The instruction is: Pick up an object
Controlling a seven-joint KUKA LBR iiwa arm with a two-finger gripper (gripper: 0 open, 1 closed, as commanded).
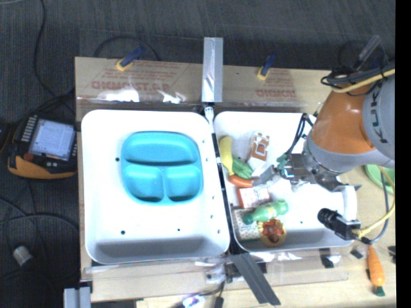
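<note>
One gripper (284, 167), at the end of the grey arm with the orange band (339, 128), low over the right bin (302, 239) and aimed toward its cluttered left half; open or closed: cannot tell at this angle, and nothing visibly held.

Nearest to the tool: white carton (259, 147) just up-left, pale packet (252, 196) just below-left, green bottle (270, 210) further down. Beyond these, green toy (242, 169) and orange carrot (240, 180) touching each other, with the yellow banana (225, 154) hard against the dividing wall (217, 172). Red-and-yellow toy (273, 231) and checked box (242, 220) near the bin's front edge.

Likely hazards, by judgement:
- Crowding: candidate objects touching or overlapping, hence risk of closing on two at once, or of nudging one aside and closing on none.
- Banana against the wall: little room on its far side, hence risk of striking the divider.
- Carton upright or leaning (unclear): prone to toppling from a glancing contact.
- Loose cabling (302, 133) beside the wrist: possible snag on a deep reach.

Open room: right half of the right bin bare beneath the arm, suited to retreat and lift. Left bin (96, 223) largely taken by a blue divided tray (162, 165), with bare floor around it.
</note>
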